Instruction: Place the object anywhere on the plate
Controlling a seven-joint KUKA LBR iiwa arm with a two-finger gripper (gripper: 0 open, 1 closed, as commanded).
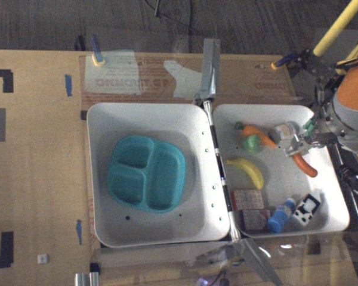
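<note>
A teal plate (146, 173) with three compartments lies in the left bin (101, 124). My gripper (296, 145) is low over the upper right part of the right bin (337, 210), reaching in from the right. It hangs right at the upper end of an orange sausage (306, 166) that lies slanted on the bin floor. Whether it touches the sausage is unclear. Just left of the gripper lie an orange carrot (261, 137) and a green round piece (251, 143).
A yellow banana (248, 171) lies mid-bin. Along the right bin's front edge sit a reddish box (250, 208), a blue bottle (279, 217) and a black-and-white block (306, 210). A metal divider (218, 165) separates the bins.
</note>
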